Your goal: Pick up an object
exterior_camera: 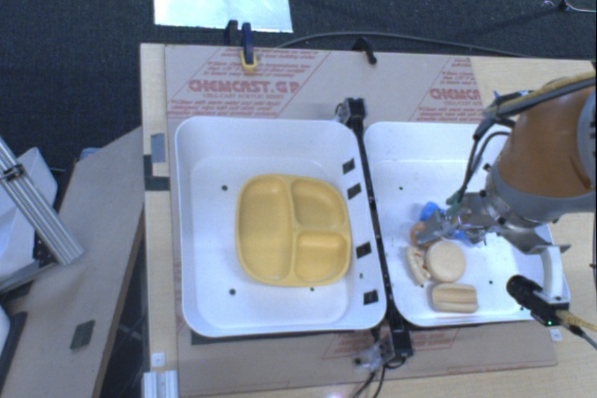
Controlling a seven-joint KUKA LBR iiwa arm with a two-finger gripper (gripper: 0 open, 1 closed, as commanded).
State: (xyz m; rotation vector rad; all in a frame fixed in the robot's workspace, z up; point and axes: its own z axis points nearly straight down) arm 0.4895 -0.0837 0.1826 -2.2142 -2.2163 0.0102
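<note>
Our tool (446, 226) hangs over a crowded pile by the right bin's (410, 154) front edge; we can't tell its state. Crowding risks a miss near the round piece (446, 262).

A pale wooden bench (155, 200) carries a large flat sheet of clear acrylic still in its paper wrap, printed with red lettering (244, 87). On that sheet sit two shallow white plastic bins side by side, touching along a dark central seam. The left bin (201, 191) and the right bin (396, 154) together cover most of the sheet. A blue-and-yellow clamp (246, 47) grips the sheet's far edge, and a black cable (410, 40) trails just behind it.
</note>
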